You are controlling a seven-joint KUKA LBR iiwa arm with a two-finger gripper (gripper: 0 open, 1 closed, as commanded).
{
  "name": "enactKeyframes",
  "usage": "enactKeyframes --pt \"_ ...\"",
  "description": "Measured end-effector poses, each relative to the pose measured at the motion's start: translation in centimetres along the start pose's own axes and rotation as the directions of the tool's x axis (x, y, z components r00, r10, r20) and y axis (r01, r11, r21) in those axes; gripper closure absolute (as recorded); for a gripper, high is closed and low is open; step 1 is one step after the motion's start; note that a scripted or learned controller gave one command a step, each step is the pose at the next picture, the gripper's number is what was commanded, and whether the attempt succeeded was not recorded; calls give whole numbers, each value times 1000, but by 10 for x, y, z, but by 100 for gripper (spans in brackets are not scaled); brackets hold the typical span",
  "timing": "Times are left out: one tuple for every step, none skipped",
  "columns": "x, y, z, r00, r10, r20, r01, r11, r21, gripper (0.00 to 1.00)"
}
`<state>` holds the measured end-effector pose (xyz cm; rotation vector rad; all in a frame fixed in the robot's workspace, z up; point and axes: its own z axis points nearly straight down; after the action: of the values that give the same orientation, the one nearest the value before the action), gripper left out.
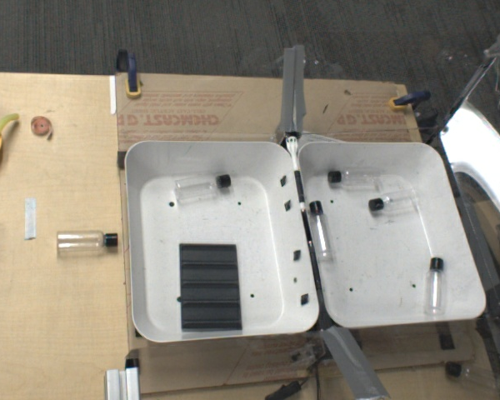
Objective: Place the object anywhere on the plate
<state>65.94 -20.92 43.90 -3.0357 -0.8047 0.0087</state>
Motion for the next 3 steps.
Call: enactKeyframes --pt "-32 -4 0 991 132 0 -132 991 1 0" --pt "-12 7 3 971 238 0 -238 971 1 0" --pt "-47 -12 -1 951 310 -1 -310 951 2 0"
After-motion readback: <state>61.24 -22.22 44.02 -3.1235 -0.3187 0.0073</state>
